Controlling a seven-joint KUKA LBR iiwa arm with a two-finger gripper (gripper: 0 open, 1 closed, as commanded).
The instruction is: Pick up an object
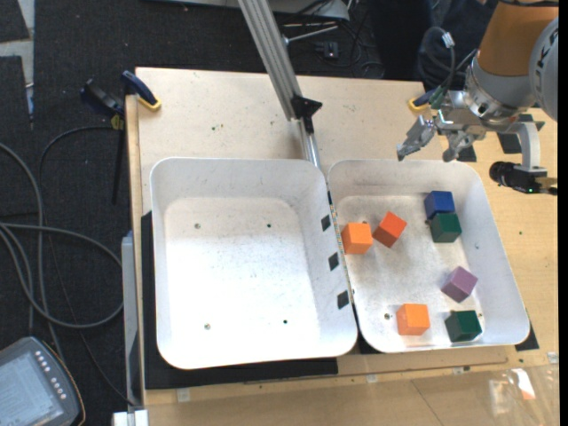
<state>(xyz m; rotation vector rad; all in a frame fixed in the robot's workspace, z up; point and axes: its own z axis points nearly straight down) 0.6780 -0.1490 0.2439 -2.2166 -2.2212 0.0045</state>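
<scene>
The gripper (437, 143) hangs above the far rim of the right bin (510, 304), fingers spread, nothing between them. Seven small blocks lie in that bin, all clear of its walls: an orange block (357, 237) and a red-orange one (390, 229) touching, near the divide; a blue block (438, 204) against a green one (445, 227); a purple block (460, 283) turned cornerwise; another orange (413, 319) and a dark green (463, 325) near the front rim. The bin's middle is bare — open room. The left bin (169, 264) lies alongside. No writing is legible.

blue-handled clamp (124, 96) at bench corner, grey pendant (35, 389), black cables (44, 238)
</scene>
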